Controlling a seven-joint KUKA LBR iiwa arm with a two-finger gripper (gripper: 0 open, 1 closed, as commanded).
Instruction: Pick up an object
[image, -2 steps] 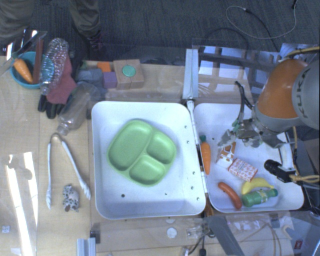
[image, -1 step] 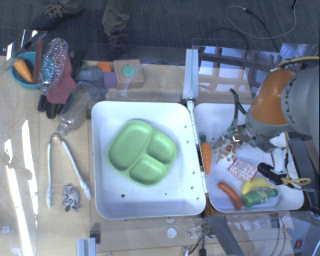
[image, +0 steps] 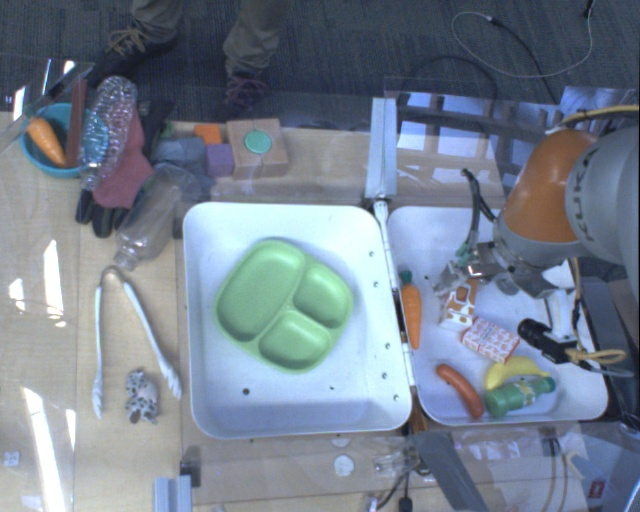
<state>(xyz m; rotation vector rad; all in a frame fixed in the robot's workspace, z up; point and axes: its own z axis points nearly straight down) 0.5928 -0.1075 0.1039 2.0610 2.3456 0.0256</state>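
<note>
In the right bin (image: 430, 235) lie an orange carrot (image: 409, 313) by the left wall, a small orange-and-white carton (image: 458, 306), a red-and-white patterned box (image: 490, 341), a red sausage (image: 458, 388), a yellow banana (image: 517, 372) and a green bottle (image: 516, 397). My gripper (image: 463, 268) hangs low over the bin's middle, just above the small carton's upper end. I see nothing lifted in it. The left bin (image: 205, 380) holds a green divided plate (image: 285, 303).
On the bench left of the bins lie white tongs (image: 135, 325), a clear plastic bottle (image: 150, 215), a dark glove (image: 105, 195) and a small spotted toy (image: 142, 395). Coloured blocks (image: 235, 150) sit behind the left bin. A blue bowl (image: 50, 140) stands at the far left.
</note>
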